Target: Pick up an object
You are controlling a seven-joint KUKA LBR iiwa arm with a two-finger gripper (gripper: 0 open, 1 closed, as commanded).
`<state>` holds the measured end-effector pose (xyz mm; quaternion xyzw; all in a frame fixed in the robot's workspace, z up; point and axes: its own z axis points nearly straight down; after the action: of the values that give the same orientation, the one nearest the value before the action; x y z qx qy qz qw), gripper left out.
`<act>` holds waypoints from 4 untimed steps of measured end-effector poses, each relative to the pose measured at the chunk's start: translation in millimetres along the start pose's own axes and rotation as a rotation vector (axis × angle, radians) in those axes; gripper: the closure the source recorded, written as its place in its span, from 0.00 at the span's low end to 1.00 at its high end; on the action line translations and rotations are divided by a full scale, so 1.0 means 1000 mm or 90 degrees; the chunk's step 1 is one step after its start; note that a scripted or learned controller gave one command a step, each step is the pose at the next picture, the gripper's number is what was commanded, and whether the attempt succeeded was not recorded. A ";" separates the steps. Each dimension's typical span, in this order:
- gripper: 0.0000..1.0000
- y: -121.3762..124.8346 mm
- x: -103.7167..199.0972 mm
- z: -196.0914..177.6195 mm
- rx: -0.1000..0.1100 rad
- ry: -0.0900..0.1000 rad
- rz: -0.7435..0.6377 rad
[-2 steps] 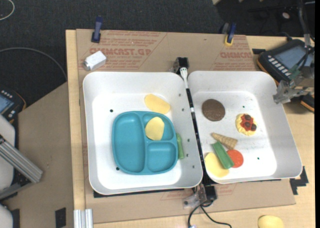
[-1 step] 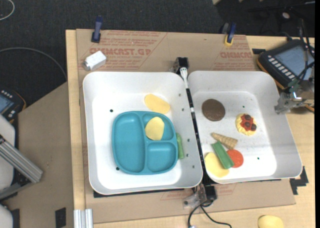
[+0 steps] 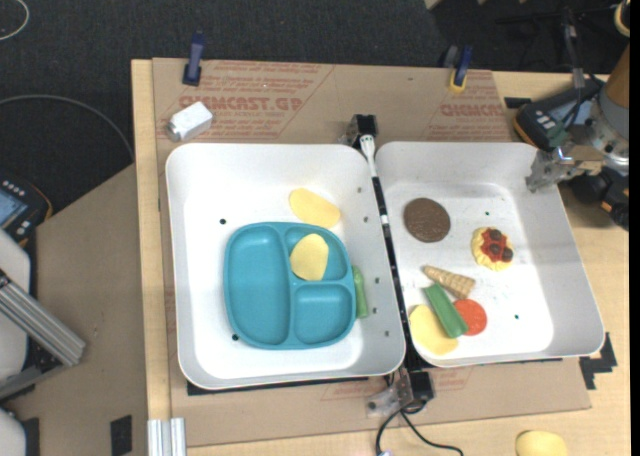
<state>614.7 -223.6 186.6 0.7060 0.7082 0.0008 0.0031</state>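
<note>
White right bin [image 3: 560, 244] holding brown cookie [image 3: 427, 219], small pizza [image 3: 492, 248], cone [image 3: 449, 281], green pickle [image 3: 443, 310], gripper [image 3: 549, 172] at its far right rim, holding nothing, blue tray [image 3: 262, 289] in left bin [image 3: 195, 244].

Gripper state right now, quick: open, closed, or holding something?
Gripper: cannot be told; it sits at the right bin's upper right rim, with no object seen in it.

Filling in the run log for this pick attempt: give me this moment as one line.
tool: over right bin's far right corner | holding: nothing seen | nearest item: pizza-like toy | blue tray: left bin
</note>
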 end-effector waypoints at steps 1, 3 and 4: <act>1.00 -0.005 0.057 -0.183 -0.011 -0.001 -0.002; 1.00 -0.025 0.125 -0.070 0.009 0.004 0.000; 1.00 0.032 0.092 0.024 0.002 0.001 0.002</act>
<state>646.7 -131.8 162.1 0.7072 0.7070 0.0003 0.0017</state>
